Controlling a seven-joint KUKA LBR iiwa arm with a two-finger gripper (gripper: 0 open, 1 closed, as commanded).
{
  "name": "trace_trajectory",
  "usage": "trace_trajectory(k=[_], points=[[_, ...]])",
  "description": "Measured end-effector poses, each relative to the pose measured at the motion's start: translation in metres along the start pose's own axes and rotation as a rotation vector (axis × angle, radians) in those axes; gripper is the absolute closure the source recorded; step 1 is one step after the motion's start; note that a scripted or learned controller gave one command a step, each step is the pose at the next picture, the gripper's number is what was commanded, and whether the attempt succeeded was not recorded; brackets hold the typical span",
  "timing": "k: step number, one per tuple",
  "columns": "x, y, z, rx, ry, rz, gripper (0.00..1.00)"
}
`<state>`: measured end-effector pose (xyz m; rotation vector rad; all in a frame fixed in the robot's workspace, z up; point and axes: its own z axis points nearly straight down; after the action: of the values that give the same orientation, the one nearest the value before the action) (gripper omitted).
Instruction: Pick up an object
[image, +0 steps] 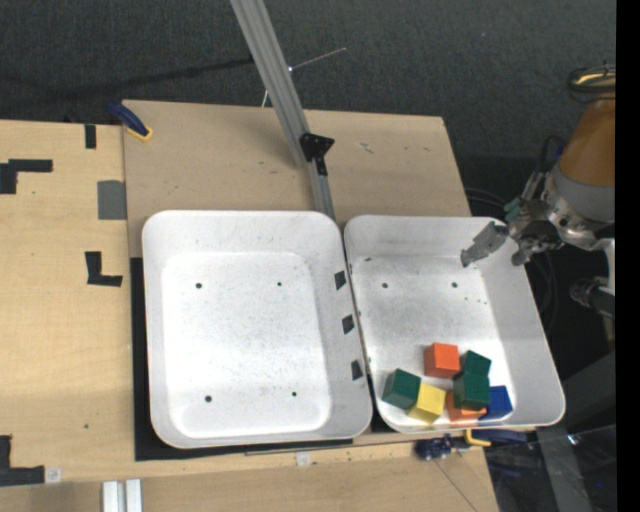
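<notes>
A cluster of small blocks lies in the near right corner of the right bin (420, 300): an orange block (441, 358), a dark green block (477, 366), a green block (403, 388), a yellow block (430, 401) and a blue block (499, 401). My gripper (503, 246) hangs over the bin's far right rim, well away from the blocks. It is open, with one grey finger (483, 244) reaching over the bin and nothing between the fingers.
The left bin (240, 320) sits beside the right one, their rims touching. A slanted metal pole (285, 90) runs down from the top to the gap between the bins. A blue clamp (450, 446) lies at the bench's front edge.
</notes>
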<state>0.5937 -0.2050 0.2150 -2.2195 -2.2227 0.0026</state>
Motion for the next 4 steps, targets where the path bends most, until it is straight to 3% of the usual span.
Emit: trace_trajectory(k=[2,3,4], points=[[-0.001,0.002,0.109,0.006,0.001,0.000,0.00],[0.000,0.001,0.124,0.003,0.000,0.000,0.00],[0.001,0.002,0.114,0.001,0.001,-0.001,1.00]])
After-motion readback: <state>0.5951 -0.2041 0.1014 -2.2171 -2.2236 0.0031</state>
